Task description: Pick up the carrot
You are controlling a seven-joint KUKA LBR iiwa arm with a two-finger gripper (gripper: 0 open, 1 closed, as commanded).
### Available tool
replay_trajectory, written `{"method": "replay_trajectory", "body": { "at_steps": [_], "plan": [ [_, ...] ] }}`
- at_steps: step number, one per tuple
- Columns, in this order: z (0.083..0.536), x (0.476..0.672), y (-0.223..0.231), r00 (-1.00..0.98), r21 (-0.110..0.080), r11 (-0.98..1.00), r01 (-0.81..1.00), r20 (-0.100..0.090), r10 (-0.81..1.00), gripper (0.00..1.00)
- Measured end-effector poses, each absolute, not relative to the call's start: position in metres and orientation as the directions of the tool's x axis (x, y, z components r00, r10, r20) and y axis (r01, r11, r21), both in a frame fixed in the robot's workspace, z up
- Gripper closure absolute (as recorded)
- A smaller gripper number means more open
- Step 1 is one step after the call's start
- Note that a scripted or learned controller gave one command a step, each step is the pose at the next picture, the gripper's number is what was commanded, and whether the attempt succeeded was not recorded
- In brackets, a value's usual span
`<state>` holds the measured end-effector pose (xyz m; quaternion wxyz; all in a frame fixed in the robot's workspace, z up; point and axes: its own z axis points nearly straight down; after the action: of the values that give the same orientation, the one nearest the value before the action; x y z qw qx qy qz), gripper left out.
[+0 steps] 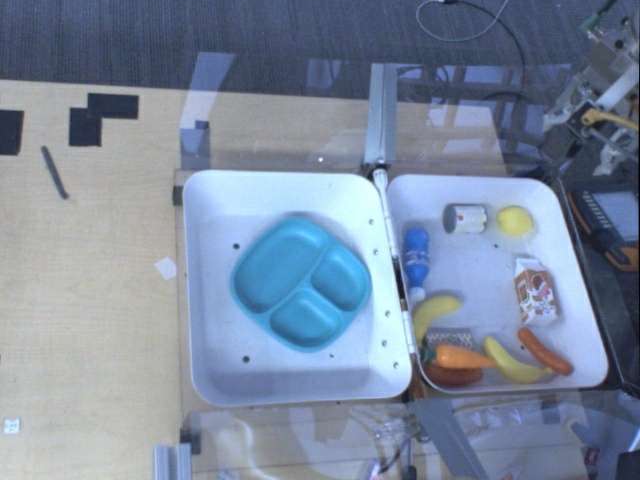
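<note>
Camera view shows 2 bins: the left bin (205, 298) holds a blue tray (300, 283), and the right bin (590, 298) holds the clutter. The carrot (458, 357) lies near that bin's front-left corner, touching a red item (453, 375) in front of it, with 1 banana (434, 311) just behind and another banana (515, 362) at its tip. The gripper (600, 68) sits at upper right, well apart; whether its claw is open cannot be told. A good pick likely needs a descent across the carrot's middle, fingers clear of both neighbours.
</note>
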<state>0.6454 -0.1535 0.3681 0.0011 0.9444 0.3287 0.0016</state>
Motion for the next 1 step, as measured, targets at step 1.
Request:
{"method": "replay_trajectory", "body": {
  "at_steps": [1],
  "plan": [
    [0.3697, 0.6604, -0.1263, 0.95, 0.001, -0.95, 0.313, 0.001, 0.313, 0.0]
  ]
}}
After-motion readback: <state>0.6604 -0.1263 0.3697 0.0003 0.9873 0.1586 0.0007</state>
